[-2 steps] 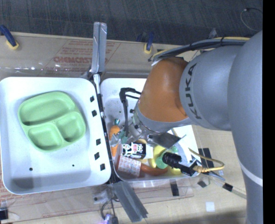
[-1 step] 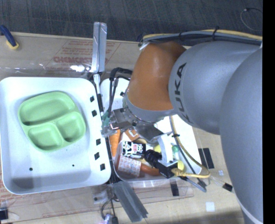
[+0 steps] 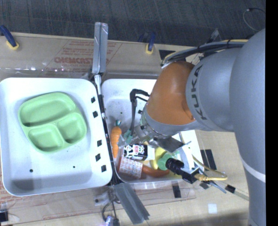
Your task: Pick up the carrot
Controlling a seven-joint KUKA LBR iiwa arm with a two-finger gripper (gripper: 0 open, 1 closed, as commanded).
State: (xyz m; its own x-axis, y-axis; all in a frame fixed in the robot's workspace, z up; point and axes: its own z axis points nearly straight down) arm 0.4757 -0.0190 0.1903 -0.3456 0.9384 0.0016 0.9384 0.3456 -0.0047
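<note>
The carrot (image 3: 115, 141) is seen lying lengthwise against the left wall of the right bin (image 3: 114, 94), just beside the divider between the two bins; it is crowded on its right by a small printed carton (image 3: 133, 160) and other clutter, so approach from that side is judged to be tight. The arm (image 3: 209, 98) is hung low over the same bin, presumably to reach the pile; its gripper (image 3: 143, 136) is hidden under the wrist, so its state cannot be told. A green divided tray (image 3: 52, 120) is kept in the left bin (image 3: 16, 178), well apart.
</note>
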